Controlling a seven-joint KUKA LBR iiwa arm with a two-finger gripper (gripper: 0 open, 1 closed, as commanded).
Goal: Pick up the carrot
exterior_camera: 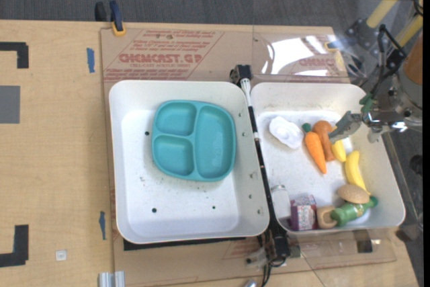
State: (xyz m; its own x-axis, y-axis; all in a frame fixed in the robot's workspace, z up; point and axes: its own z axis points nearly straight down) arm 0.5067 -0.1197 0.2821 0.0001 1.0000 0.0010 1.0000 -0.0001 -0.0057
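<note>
An orange carrot with a green top lies in the middle of the right bin, tip pointing toward the front. A second orange carrot-like piece lies against its right side. My gripper hangs over the bin's right part, just right of the two orange pieces. It is open and nothing sits between its fingers. One grey finger reaches left, close to the second orange piece.
The right bin also holds a white lump, a yellow banana, a tan bun, a green vegetable and a purple box. In the left bin sits a teal divided plate.
</note>
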